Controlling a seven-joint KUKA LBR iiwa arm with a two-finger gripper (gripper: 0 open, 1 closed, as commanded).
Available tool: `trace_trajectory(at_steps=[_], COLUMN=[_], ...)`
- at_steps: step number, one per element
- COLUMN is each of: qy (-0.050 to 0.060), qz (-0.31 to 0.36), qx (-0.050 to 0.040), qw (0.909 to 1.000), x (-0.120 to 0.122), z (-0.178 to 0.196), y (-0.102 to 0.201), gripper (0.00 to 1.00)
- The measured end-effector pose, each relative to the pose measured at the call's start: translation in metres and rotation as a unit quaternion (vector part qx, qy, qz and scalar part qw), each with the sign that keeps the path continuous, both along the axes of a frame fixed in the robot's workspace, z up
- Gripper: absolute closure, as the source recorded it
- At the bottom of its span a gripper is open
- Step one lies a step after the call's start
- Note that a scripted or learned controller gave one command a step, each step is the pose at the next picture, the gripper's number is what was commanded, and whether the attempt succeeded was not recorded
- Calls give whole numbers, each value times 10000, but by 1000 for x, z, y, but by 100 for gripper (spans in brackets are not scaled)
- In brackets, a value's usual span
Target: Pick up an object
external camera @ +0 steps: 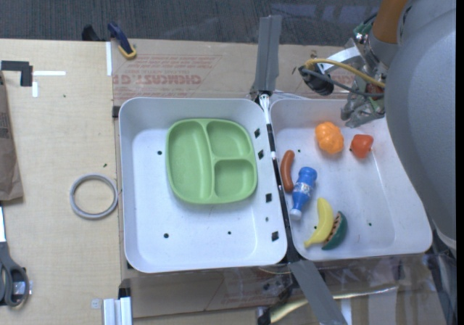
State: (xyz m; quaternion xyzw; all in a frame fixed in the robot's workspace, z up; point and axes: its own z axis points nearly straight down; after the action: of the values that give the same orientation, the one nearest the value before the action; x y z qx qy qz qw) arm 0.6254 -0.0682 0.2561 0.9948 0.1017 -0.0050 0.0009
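At the upper right of the frame we see the grey arm [428,99] with its orange band reaching in over the right bin [395,233]. Its pincer [360,112] hangs near the bin's upper edge, just above a red tomato-like piece [361,144], and nothing shows between its tips; whether it is open or closed we cannot tell.

In the right bin, at the right centre of the frame, lie the candidate objects: an orange fruit [329,137] beside the red piece, a red sausage [288,170] along the bin's left wall, a small blue-and-white bottle [302,190] just beside it, and lower down a yellow banana [321,223] touching a dark green piece [337,231].

The left bin [145,236] holds a green divided plate [212,161]. On the surface at the left of the frame lies a grey ring [93,195].
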Motion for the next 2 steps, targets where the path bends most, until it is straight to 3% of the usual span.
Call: trace_trajectory(at_steps=[1,2], qy=[24,-30], qz=[17,3], qx=[-6,14], qw=[10000,10000], x=[0,27], z=[8,-38], y=[0,71], gripper=[100,100])
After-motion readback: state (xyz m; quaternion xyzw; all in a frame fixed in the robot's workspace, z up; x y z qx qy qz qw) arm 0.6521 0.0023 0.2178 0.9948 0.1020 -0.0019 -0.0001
